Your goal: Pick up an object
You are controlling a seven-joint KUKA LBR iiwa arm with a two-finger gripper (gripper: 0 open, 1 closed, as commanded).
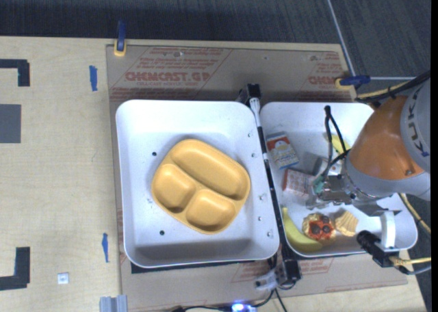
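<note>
Smooth, glossy yellow three-compartment tray lies overturned in the left bin.

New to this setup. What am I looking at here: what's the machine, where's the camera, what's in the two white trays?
One picture, from a fixed camera above the bench, looking down at a slant. The grey machine with the orange band is a robot arm, reaching in from the picture's right. Its gripper hangs low over the right bin; I can't tell whether it holds anything. The job is to pick up an object.

The left bin holds a yellow tray with three compartments. The right bin holds a clutter of small things: a banana at the near edge, a small red-and-white packet, and other items too small to name. Both bins sit on a cardboard sheet.
</note>
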